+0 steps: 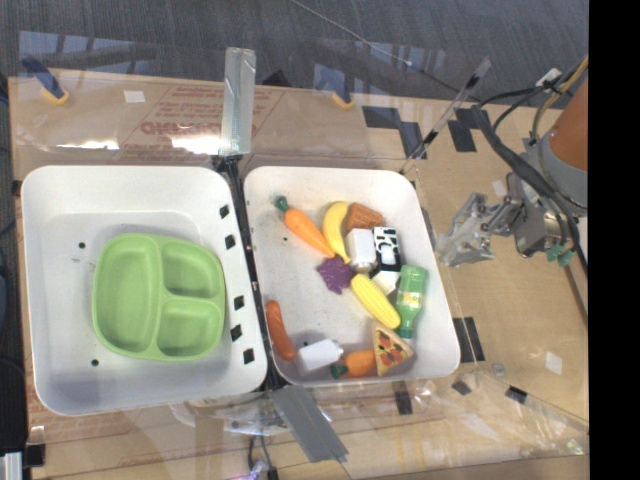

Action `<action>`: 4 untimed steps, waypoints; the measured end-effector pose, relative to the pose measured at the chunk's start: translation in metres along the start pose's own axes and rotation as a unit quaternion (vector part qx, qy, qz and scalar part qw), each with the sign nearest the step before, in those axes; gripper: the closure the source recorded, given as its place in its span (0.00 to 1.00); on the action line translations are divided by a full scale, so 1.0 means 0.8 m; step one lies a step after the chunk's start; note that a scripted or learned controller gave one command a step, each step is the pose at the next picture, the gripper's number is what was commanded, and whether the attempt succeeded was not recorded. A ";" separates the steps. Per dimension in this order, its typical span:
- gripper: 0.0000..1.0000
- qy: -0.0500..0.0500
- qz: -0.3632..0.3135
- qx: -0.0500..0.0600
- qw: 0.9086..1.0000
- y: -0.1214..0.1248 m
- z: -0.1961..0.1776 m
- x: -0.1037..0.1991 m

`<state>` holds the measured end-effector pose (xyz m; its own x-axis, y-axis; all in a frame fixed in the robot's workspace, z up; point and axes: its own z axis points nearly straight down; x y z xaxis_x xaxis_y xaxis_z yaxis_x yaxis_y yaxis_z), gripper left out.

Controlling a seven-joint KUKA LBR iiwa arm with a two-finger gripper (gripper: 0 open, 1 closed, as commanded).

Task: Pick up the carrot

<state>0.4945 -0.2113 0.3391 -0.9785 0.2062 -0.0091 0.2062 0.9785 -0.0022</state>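
Camera view shows the gripper [468, 236] outside the right bin [437, 298], fingers spread and holding nothing, so it should travel left over the rim and descend across the carrot [303, 228] lying beyond the banana [336, 230].

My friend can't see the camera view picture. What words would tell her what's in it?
A robot gripper hangs right of two white bins, outside them. The right bin holds toy food, with a carrot near its top left; the left bin holds a green plate.
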 end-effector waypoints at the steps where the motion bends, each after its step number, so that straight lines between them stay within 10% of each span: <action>1: 1.00 0.004 -0.278 -0.002 0.961 -0.002 0.017 0.019; 2: 1.00 0.005 -0.348 -0.003 0.937 0.006 0.046 -0.014; 3: 1.00 0.009 -0.292 -0.006 0.956 0.021 0.207 -0.068; 4: 0.00 0.004 -0.292 -0.003 0.956 0.020 0.200 -0.071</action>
